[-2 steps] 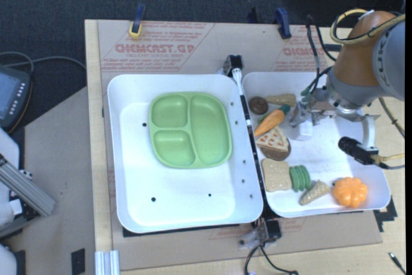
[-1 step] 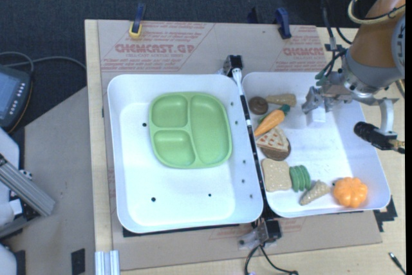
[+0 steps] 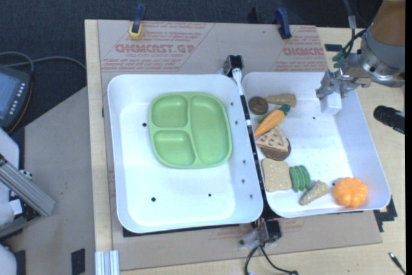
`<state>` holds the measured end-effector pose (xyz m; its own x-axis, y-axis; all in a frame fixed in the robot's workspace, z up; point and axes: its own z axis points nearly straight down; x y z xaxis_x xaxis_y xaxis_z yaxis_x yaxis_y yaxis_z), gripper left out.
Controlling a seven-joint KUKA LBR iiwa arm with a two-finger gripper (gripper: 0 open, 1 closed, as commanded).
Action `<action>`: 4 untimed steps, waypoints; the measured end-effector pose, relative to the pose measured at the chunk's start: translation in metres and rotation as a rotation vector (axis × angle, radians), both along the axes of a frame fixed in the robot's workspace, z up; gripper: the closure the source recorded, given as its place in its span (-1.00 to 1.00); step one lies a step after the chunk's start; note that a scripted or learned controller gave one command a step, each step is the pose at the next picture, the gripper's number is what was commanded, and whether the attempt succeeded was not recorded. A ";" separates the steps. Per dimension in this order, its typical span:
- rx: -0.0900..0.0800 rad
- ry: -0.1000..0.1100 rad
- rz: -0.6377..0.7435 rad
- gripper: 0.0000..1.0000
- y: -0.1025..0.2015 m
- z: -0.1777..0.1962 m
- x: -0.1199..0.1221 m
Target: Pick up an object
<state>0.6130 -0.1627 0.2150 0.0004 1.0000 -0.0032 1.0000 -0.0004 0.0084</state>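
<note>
Gripper (image 3: 331, 92) over right bin's (image 3: 360, 132) far edge, finger spread unclear from here, orange pumpkin (image 3: 350, 192) in near corner, untouched

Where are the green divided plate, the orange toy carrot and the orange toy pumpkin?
Green divided plastic plate (image 3: 191, 130): camera view, middle ridge.
Orange toy carrot with green top (image 3: 269, 122): camera view, mid-body.
Round orange toy pumpkin (image 3: 350, 192): camera view, top centre.

The 2 white bins (image 3: 122, 138) look like smooth, slightly glossy plastic. A matt pale green plastic divided plate (image 3: 190, 129) lies in the left one. Toy foods, among them an orange pumpkin (image 3: 350, 192), look like smooth plastic. The bench board (image 3: 193, 42) looks like paper-covered sheet, printed red.
</note>
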 end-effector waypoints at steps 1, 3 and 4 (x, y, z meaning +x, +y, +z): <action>0.002 0.004 0.001 1.00 0.000 0.011 0.001; 0.005 0.006 0.006 1.00 0.110 0.014 -0.001; 0.006 0.010 0.007 1.00 0.167 0.007 0.003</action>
